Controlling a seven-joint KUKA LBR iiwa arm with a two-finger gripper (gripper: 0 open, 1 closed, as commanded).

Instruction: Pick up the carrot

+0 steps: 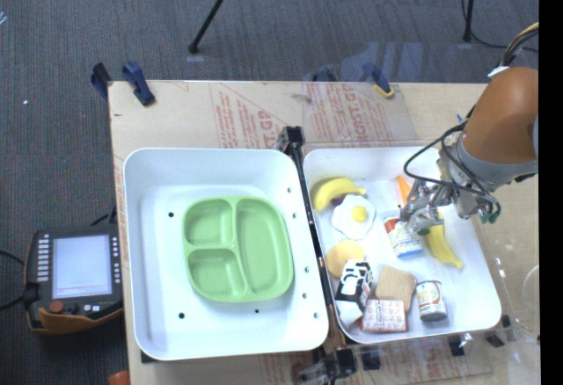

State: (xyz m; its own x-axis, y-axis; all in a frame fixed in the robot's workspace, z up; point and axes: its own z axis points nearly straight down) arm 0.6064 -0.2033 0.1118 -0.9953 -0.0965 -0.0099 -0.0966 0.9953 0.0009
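No lift is recorded: the carrot [403, 191] lies just beside the gripper [420, 214], whose finger state cannot be told.

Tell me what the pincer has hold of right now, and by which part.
Cannot be told. The pincer sits low in the right white bin, beside the orange carrot and above a small carton; no item shows between its tips.
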